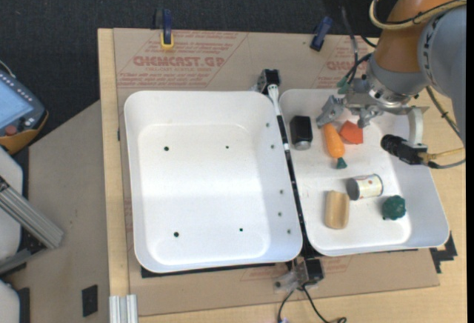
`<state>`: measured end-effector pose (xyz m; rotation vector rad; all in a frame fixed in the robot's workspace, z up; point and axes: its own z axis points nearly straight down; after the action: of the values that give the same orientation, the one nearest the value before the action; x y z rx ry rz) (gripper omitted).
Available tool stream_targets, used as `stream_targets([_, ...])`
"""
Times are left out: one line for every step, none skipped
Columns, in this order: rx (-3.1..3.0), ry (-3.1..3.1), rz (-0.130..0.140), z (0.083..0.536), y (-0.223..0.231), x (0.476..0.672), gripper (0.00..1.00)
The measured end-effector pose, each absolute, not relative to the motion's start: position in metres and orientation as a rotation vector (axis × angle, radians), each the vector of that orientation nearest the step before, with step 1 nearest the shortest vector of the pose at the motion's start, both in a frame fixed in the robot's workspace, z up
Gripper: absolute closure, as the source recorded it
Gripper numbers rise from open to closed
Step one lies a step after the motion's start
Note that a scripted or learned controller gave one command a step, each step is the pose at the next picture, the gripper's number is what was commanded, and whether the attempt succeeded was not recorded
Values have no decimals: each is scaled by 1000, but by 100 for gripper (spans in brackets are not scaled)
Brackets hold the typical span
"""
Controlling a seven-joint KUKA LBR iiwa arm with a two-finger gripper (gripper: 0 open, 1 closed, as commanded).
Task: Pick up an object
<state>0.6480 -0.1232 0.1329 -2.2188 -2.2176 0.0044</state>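
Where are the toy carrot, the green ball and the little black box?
toy carrot [334, 143]: camera view, middle of its orange body.
green ball [393, 207]: camera view, its centre.
black box [301, 130]: camera view, its top face.

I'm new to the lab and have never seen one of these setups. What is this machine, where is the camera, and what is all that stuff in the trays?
It is a robot arm, grey with an orange band, reaching in from the right. One fixed camera looks down at a slant on two shallow white bins. The right bin holds a toy carrot, a red-orange piece, a black block, a tan block, a small cylinder and a green lump. The gripper hangs over the carrot and red-orange piece; whether it holds anything is unclear.
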Motion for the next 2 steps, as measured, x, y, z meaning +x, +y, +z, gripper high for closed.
stream_targets([-2231,-2224,-4,100,-107,627,0])
stream_targets([-2230,-2224,-3,108,-106,626,100])
